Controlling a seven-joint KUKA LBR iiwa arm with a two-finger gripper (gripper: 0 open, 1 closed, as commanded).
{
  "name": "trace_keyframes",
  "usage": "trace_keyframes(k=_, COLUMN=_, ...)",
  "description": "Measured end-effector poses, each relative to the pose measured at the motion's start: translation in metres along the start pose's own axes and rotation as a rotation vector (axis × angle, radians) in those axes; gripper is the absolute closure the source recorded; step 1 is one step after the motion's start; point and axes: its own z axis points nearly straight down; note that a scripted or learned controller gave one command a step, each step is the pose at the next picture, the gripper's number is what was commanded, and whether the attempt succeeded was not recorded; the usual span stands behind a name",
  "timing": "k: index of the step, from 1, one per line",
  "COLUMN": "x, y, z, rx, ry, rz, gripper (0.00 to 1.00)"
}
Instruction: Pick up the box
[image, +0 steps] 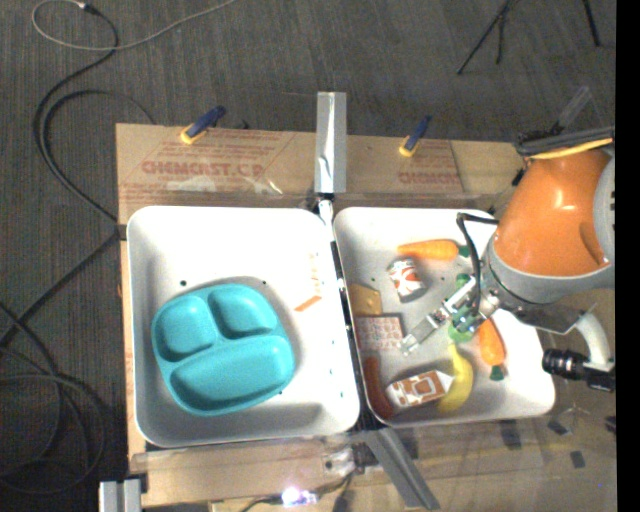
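You are seeing the two-finger metal gripper (428, 328) hanging empty, jaws apparently parted, with the small brown-and-white cardboard box (419, 388) lying unlifted just below them, pickup still outstanding.

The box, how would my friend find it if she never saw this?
Look in the right white bin, at its near edge. The small brown-and-white carton box lies there beside the yellow banana. It is the one with flat sides and square corners.
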Motion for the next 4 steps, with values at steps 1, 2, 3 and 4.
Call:
trace_keyframes(k=1, x=0.041, y=0.087, z=0.036, rx=0.000, ry=-0.001, rz=-0.204, gripper=0.00)
trace_keyframes(k=2, x=0.030, y=0.017, z=0.035, rx=0.001, ry=-0.001, rz=-0.242, gripper=0.00)
trace_keyframes(k=3, x=-0.008, y=0.006, z=0.035, rx=-0.001, ry=-0.001, rz=-0.148, gripper=0.00)
trace_keyframes(k=4, x=0.127, y=0.118, z=0.036, rx=0.001, ry=-0.001, rz=-0.236, gripper=0.00)
